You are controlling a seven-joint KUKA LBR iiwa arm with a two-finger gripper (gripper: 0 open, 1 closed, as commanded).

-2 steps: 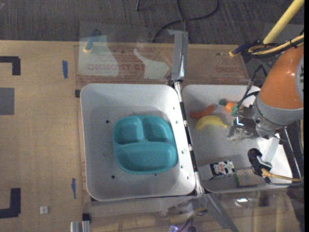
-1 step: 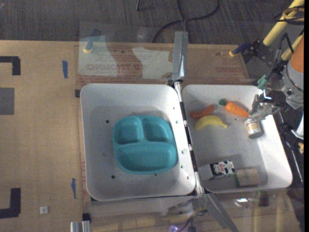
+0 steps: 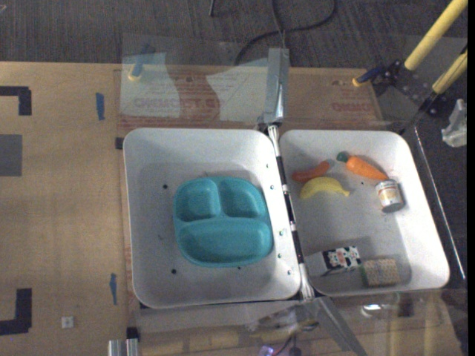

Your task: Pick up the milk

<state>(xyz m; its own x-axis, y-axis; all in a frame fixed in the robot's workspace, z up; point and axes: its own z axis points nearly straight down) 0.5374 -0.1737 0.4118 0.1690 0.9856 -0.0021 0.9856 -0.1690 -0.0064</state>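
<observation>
Showing the milk [image 3: 341, 259], a small carton with a black-and-white cow pattern, lying on its side at the near edge of the right bin [image 3: 423, 221], toward that bin's left corner. Touching or just beside its right end, resting there, a tan speckled block [image 3: 380, 271]. Farther back in the same bin, lying well apart from the milk: a yellow banana [image 3: 323, 190], an orange-red pepper [image 3: 312, 172] just beyond it, a carrot [image 3: 361, 167] and, right of these, a small can [image 3: 388, 196]. Sitting in the middle of the left bin [image 3: 148, 162], a teal divided plate [image 3: 221, 221]. Carrying both bins, the wooden bench [image 3: 59, 221].
</observation>
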